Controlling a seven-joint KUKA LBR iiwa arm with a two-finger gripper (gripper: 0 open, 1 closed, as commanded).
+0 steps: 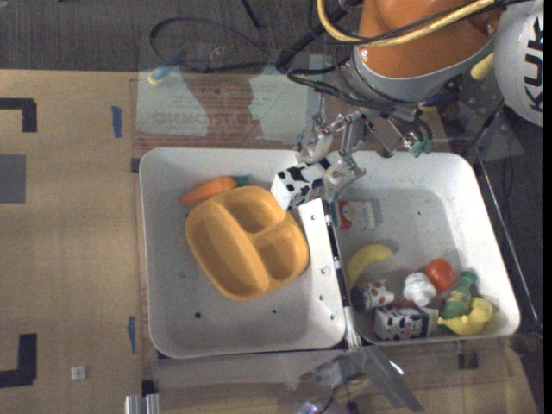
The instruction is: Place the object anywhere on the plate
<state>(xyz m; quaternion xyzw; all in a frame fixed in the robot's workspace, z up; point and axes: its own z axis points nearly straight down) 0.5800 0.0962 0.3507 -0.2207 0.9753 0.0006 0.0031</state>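
A small black-and-white cow-patterned carton (297, 186) hangs at the tips of my gripper (326, 169), whose fingers close on it from either side. It sits over the upper end of the divider between the two bins, just beyond the far right rim of the yellow sectioned plate (246, 244). The plate lies in the left bin (172, 317) with nothing in its compartments. The grey and orange arm comes down from the upper right.
An orange carrot (209, 188) lies against the plate's far left edge. The right bin (483, 222) holds a white and red packet (356, 215), a banana (369, 260), a small can (373, 295), another cow carton (404, 322), a tomato (441, 273) and a yellow-green toy (464, 309).
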